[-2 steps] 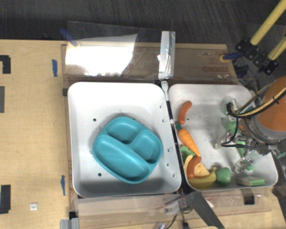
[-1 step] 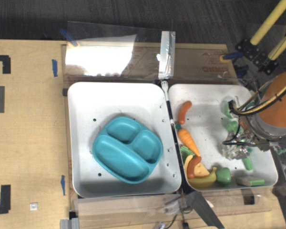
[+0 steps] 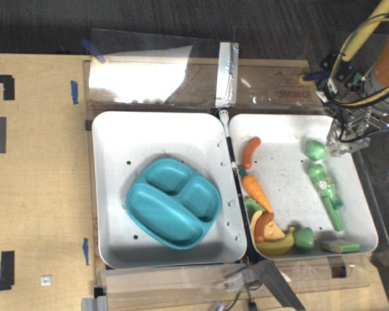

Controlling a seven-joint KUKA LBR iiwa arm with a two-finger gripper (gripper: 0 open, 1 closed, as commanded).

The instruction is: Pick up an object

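Tool (image 3: 343,142) at right bin (image 3: 292,131) far rim beside green toy (image 3: 315,150); finger state unclear; carrot (image 3: 255,190) well apart

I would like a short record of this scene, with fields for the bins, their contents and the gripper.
left bin: holds a teal divided plate
right bin: holds toy food
along left wall: orange carrot, orange-red piece
near corner: banana, green round piece
right side: green items
gripper: over the right bin's far right corner
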